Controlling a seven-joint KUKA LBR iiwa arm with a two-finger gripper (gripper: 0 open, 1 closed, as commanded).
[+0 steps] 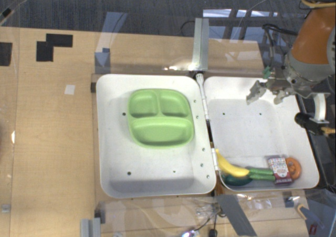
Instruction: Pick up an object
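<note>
A banana (231, 166) lies at the near edge of the right bin (247, 131), well below the hand and toward its left; a green utensil-like item (252, 174) rests just beside the banana, touching it; a small printed packet (280, 169) and a round orange-brown item (293, 167) sit close together further right, almost straight below the hand, well apart from it. The hand (266, 94) hangs over the far part of the right bin; its two fingers (254, 93) stand spread wide, nothing between them. The orange band of the arm (313, 33) rises above and to the right of the hand. A green divided plate (159, 117) lies in the left bin (113, 125), well to the left of the hand and somewhat lower; both bins stand side by side on the tabletop (47, 125).
</note>
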